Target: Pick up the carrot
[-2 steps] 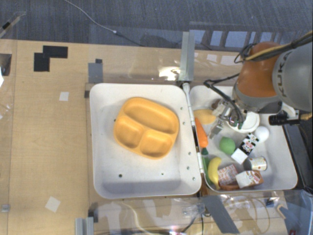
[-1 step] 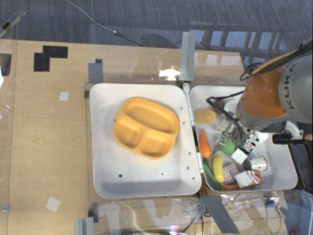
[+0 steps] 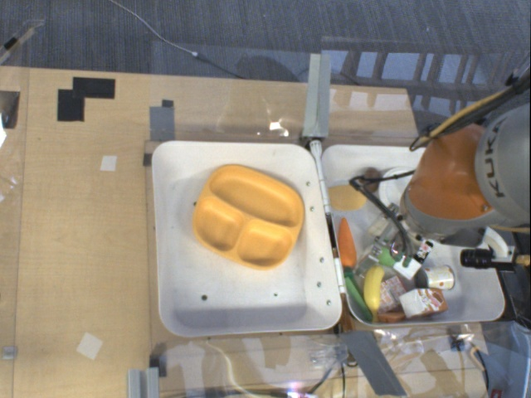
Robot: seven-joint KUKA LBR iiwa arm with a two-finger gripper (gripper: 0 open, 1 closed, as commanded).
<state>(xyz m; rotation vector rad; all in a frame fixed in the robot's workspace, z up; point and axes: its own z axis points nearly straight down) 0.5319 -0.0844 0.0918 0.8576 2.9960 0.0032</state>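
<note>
Glossy yellow plastic tray; matt wood bench.

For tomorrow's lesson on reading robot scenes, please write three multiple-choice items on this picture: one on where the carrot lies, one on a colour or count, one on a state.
1. Where does the carrot lie?
A. On the yellow plate
B. In the right bin, by its left wall
C. On the bare bench

2. How many compartments has the yellow plate?
A. Three
B. Five
C. One

3. What is the carrot's state?
A. Clamped in the gripper
B. Lying in the bin, apart from the gripper
C. Standing upright on the plate

Answers: 1 B, it rests just inside the right bin. 2 A, ridges split the plate in three. 3 B, the gripper hangs to its right.
</note>
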